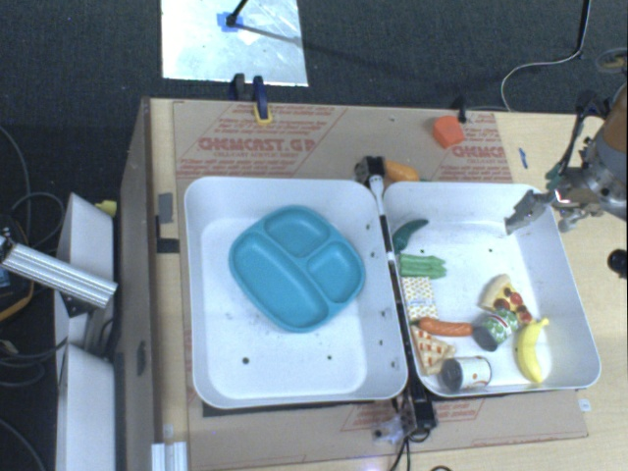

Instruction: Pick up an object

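Red "CHEMCAST GP" lettering, repeated in part, on the brown board [294,135] under the bins

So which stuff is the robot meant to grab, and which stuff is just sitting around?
For the job:
- banana
- pizza slice
- carrot
- green beans
- waffle
- tin can
- gripper, above the right bin

Just lying about:
- blue divided plate in the left bin
- orange block on the bench
- foil sheet
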